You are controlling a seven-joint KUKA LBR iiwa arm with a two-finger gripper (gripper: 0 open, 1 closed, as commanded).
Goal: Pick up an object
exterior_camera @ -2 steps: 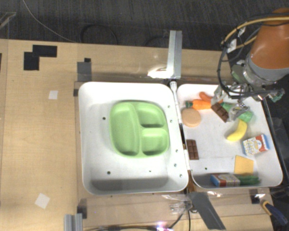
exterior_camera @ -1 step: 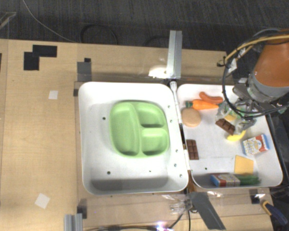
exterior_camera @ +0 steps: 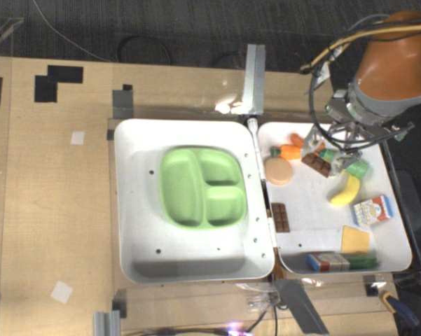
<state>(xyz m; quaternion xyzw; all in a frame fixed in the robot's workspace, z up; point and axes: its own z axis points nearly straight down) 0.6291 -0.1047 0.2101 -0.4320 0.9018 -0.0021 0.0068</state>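
Note:
The right bin (exterior_camera: 305, 229) holds several toy foods. An orange carrot (exterior_camera: 292, 150), a round tan bun (exterior_camera: 279, 171) and a brown chocolate bar (exterior_camera: 316, 162) lie at its far end. My gripper (exterior_camera: 329, 148) hangs under the orange and grey wrist, just above that chocolate bar and next to a green piece (exterior_camera: 357, 168). The wrist and cables hide its tips. A yellow banana (exterior_camera: 345, 190) lies just in front of the gripper.
A green divided plate (exterior_camera: 202, 186) sits in the left bin (exterior_camera: 136, 208). Nearer in the right bin are a small chocolate block (exterior_camera: 281, 218), a white carton (exterior_camera: 373, 211), a yellow cheese wedge (exterior_camera: 356, 240) and a blue-red box (exterior_camera: 328, 261). A metal post (exterior_camera: 254, 79) stands behind the bins.

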